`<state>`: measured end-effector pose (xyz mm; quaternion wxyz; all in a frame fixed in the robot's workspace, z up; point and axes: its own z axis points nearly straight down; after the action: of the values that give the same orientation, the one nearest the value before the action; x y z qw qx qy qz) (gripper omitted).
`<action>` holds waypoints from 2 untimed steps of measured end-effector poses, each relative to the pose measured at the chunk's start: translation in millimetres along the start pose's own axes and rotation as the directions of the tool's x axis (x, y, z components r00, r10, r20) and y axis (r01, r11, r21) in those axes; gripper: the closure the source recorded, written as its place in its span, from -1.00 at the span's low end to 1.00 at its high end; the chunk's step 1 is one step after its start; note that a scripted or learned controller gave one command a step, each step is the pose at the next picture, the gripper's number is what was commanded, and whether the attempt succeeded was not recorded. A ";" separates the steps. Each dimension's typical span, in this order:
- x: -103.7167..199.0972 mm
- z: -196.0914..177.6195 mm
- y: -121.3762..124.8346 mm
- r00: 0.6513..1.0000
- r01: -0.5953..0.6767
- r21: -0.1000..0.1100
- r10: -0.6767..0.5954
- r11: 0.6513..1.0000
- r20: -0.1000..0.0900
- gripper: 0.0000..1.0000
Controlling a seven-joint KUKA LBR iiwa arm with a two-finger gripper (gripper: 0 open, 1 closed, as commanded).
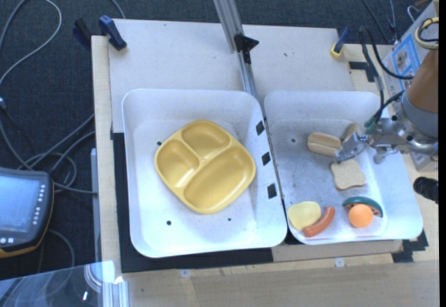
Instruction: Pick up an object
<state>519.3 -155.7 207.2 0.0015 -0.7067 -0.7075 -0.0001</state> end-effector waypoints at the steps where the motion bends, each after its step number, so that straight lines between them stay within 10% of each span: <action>1: -0.1 0.0 0.0 1.000 0.000 0.000 0.000 1.000 0.000 -1.00; 2: -1.5 61.3 4.5 1.000 -0.001 0.006 0.001 1.000 -0.001 -1.00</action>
<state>523.7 -157.1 146.0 0.0040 -0.7071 -0.7071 0.0016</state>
